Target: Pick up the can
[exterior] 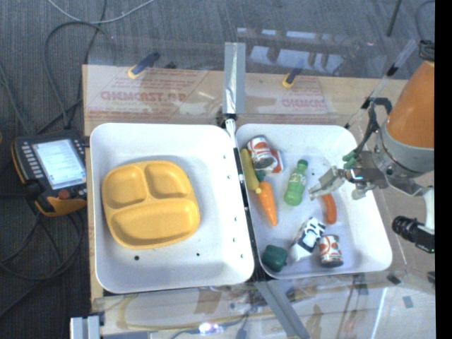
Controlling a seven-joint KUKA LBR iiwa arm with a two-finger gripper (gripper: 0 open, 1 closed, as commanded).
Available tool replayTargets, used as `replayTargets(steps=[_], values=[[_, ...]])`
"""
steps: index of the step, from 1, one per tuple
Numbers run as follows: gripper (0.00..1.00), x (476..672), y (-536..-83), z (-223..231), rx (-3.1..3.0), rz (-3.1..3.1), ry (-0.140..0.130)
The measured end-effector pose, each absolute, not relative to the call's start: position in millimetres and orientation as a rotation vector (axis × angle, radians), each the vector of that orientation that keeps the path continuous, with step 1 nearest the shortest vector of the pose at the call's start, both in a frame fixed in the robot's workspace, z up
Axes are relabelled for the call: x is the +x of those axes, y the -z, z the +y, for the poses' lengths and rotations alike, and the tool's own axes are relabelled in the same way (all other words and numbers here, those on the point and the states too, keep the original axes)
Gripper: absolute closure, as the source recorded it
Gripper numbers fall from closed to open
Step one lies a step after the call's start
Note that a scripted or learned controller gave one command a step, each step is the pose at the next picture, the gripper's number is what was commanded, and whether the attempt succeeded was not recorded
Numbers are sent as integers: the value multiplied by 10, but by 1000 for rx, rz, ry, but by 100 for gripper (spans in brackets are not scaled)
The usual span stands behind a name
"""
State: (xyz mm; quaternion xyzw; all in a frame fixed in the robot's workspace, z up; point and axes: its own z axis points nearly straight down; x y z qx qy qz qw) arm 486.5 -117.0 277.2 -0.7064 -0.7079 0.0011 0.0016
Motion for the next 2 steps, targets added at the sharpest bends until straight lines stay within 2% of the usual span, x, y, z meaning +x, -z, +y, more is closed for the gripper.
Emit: replayTargets(steps=[1, 2], values=[[0, 5854, -2174, -749, -2246, -2193, -4], [0, 6347, -1826, 39, -2289, -2149, -4]])
